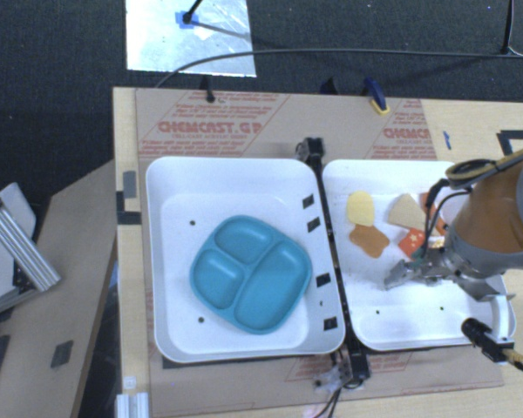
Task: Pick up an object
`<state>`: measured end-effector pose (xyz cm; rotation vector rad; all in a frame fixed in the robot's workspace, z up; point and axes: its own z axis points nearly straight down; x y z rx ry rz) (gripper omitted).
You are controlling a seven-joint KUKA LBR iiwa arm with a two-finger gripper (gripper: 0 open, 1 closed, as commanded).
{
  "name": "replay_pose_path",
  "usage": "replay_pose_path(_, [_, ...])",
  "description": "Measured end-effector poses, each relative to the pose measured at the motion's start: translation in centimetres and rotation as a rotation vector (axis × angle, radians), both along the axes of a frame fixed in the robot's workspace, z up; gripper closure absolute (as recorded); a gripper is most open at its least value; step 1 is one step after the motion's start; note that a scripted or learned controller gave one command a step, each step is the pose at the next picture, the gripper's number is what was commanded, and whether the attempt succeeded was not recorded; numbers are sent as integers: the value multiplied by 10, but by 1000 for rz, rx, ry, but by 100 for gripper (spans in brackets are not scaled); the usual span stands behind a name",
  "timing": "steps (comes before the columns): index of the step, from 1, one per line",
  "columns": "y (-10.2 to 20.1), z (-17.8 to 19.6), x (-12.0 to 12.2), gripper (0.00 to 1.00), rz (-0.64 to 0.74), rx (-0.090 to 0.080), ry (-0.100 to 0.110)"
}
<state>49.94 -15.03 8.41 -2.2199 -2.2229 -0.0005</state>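
Apparently no object had been secured: a small cluster lay in the right bin (401, 333), well up toward its far side. A yellow piece (360, 207) was seen just above a brown piece (369, 239), with a tan wedge (405, 211) beside them and an orange-red piece (412, 241) partly hidden by the arm. The gripper (399, 275) was held low over bare bin floor just below the brown piece, its fingers seemingly drawn together on nothing. A miss was judged likely, since a descent there would meet only floor. The crowded pieces could also be nudged apart. In the left bin (170, 233) a blue divided plate (250, 273) was left untouched.
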Motion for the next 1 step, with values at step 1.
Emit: replay_pose_path(1, [0, 12, 1, 100, 0, 0, -3])
